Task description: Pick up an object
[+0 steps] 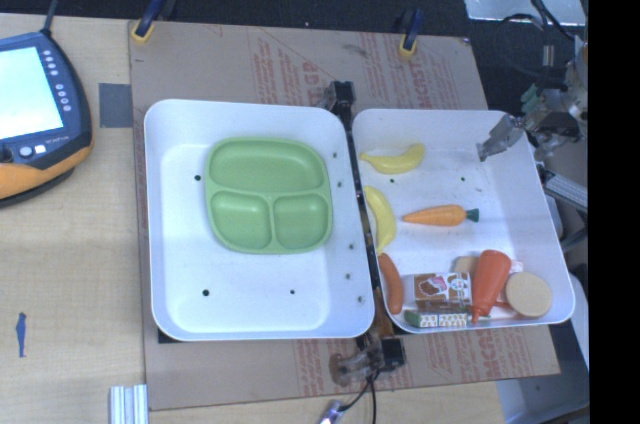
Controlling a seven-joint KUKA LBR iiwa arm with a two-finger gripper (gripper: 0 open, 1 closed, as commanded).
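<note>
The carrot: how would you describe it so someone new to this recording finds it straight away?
Look in the right-hand white bin, the one holding the toy food. Near its middle lies the carrot, lengthwise across the bin, apart from the other items. It is the only orange, tapered piece with a small dark green tip, unlike the two yellow bananas to its left.

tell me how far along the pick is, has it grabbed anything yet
Nothing looks picked yet. The gripper sits over the upper right of the right bin, with nothing visibly between its jaws. The two bananas, carrot, sausage, ketchup bottle and small box all lie in that bin. The green divided plate sits in the left bin. The whole grasp and lift remain.
</note>
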